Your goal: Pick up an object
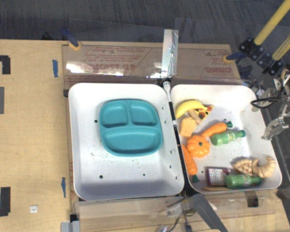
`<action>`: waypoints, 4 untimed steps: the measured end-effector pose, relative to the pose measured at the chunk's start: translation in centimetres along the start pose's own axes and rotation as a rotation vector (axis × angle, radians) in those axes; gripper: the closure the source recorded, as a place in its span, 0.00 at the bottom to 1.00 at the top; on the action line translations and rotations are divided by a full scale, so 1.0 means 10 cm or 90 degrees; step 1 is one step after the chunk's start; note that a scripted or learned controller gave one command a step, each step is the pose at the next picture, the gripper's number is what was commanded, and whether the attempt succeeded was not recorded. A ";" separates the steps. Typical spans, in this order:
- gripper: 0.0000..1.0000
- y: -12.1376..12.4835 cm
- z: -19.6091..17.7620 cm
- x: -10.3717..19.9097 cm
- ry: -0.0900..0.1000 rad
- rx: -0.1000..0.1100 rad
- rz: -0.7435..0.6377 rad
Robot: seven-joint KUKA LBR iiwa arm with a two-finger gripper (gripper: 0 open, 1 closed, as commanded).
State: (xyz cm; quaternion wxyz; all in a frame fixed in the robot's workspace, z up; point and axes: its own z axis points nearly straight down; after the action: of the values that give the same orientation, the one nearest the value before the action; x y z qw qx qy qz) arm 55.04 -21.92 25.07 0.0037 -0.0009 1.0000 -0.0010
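Observation:
The right white bin (241,98) holds several toy foods. A yellow banana (187,106) lies at its back left, with a tan waffle-like piece (188,127) just in front of it. An orange carrot (214,128) and a green bottle (227,137) lie near the middle. An orange pumpkin (199,147) sits by the left wall, and another orange piece (190,164) lies in front of it. Along the front edge are a dark red can (214,176), a second green bottle (241,181) and a beige croissant-like piece (255,166).
The left white bin (82,163) holds a teal divided plate (130,127). A silver post (170,52) stands behind the wall between the bins. Cables and metal brackets (274,110) crowd the right bin's right rim, with yellow poles (275,16) behind them.

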 end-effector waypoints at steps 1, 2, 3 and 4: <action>0.00 0.41 1.59 0.42 -0.002 0.000 -0.030; 0.00 0.63 1.57 -0.17 0.000 -0.001 -0.069; 0.00 1.02 1.62 -0.82 -0.001 -0.001 -0.107; 1.00 1.03 1.47 -0.87 -0.013 0.001 -0.108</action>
State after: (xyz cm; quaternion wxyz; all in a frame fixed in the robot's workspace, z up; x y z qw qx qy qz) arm 63.80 -11.68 10.44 0.0139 -0.0855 0.9962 -0.0020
